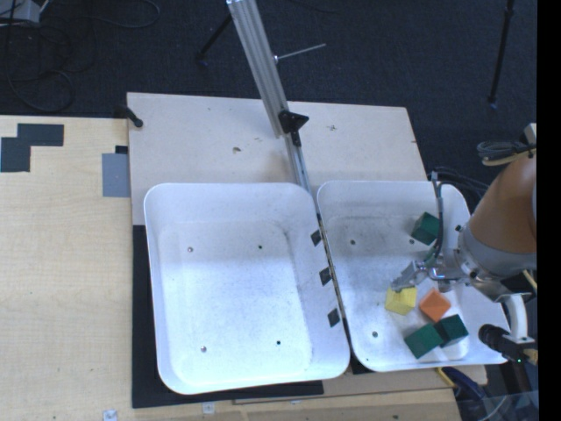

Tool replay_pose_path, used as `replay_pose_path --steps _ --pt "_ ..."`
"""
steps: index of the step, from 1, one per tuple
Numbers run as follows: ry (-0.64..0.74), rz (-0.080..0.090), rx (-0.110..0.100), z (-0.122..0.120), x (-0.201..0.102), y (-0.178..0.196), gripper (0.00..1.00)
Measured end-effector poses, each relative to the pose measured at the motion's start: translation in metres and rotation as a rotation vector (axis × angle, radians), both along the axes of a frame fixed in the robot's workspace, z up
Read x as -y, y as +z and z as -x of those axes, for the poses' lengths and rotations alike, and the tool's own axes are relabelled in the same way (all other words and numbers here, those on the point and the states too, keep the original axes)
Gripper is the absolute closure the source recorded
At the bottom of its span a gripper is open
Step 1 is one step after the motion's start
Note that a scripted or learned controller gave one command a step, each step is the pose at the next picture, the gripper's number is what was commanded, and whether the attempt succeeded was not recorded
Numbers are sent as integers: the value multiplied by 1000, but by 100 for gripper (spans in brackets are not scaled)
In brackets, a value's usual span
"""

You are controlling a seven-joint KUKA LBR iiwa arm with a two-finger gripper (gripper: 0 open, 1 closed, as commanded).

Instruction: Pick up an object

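1. The arm (504, 222) comes in from the right over the right bin (368, 226), its orange band above the grey wrist.
2. The gripper (410, 279) hangs low in that bin, pointing left, its tips just above the yellow block (401, 301); whether they touch it I cannot tell.
3. The fingers (405, 278) look parted, with nothing between them (they are small and partly blurred).
4. Five blocks lie in the right bin: the yellow block, an orange block (435, 305) just to its right, two green blocks (424, 339) (453, 328) touching each other at the near right corner, and another green block (426, 228) apart from them toward the far wall.
5. The orange block sits close under the wrist, between the yellow block and the green pair, so the cluster is crowded around the gripper.
6. The left bin (166, 235) stands beside it, touching along the middle edge, where small black clips (325, 275) sit.
7. A slanted metal rail (263, 64) rises from the board (202, 139) behind the bins (well clear of the arm).
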State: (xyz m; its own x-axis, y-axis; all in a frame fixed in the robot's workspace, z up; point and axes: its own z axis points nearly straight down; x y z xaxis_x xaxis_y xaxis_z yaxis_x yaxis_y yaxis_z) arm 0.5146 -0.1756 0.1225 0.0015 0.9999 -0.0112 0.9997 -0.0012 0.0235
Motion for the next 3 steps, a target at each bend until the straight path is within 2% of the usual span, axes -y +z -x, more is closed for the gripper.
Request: replay_pose_path --steps 1,2,3 --pt "5 -11 -20 -4 -31 -31 0" --pt "7 -23 -26 -66 16 -30 0" --pt "6 -14 -23 -136 -5 -32 0"
